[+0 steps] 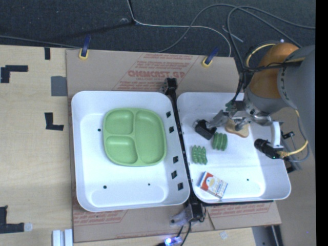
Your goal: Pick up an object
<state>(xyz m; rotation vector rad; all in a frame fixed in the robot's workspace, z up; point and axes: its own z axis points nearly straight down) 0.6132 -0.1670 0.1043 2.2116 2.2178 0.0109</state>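
2 green toys (pixel 207 147) mid-bin, small box (pixel 212 184) near front rim.

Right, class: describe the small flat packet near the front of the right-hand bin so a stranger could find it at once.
Start at the shallow white right-hand bin, the one the grey arm reaches into, not the one holding the green divided plate. Go to the bin's near edge, below the two ridged green pieces. There lies a small flat rectangular packet, white with red and blue print, the bin's only boxy, multicoloured item.
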